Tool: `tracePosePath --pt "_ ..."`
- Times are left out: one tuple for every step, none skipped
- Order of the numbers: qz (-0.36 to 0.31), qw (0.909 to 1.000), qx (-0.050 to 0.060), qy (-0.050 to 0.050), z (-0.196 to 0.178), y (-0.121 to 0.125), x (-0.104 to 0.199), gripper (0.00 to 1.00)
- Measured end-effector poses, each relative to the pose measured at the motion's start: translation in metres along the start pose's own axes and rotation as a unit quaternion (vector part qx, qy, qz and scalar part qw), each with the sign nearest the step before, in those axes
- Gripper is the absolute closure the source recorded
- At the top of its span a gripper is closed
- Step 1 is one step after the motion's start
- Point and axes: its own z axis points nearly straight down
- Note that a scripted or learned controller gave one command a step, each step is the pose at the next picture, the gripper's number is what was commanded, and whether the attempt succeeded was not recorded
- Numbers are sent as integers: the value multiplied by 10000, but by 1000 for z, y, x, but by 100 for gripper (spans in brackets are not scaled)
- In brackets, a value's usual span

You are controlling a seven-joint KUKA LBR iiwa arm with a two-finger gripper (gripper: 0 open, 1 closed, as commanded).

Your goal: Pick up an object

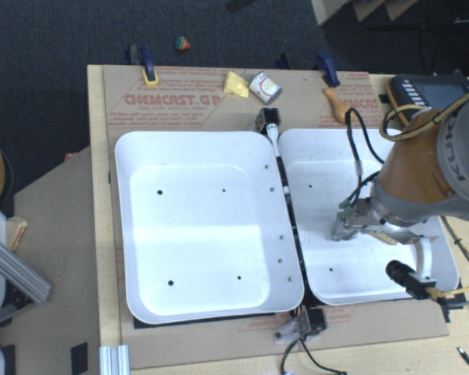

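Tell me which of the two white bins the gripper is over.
The right bin. The gripper sits above its floor, while the left bin lies across the black divider, away from the arm.

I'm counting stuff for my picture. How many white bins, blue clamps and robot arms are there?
White bins: 2, the left bin and the right bin
Blue clamps: 2, the left clamp and the right clamp
Robot arms: 1, the arm
Total: 5
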Motion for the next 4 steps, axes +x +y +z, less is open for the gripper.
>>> tracePosePath --pt "-51 9999 -103 -20 -4 132 22 100" --pt "3 10000 -6 -5 -2 53 -24 100" --pt "-41 9999 -130 -26 -231 81 18 100" --pt "11 10000 -76 -40 -257 72 -58 100"
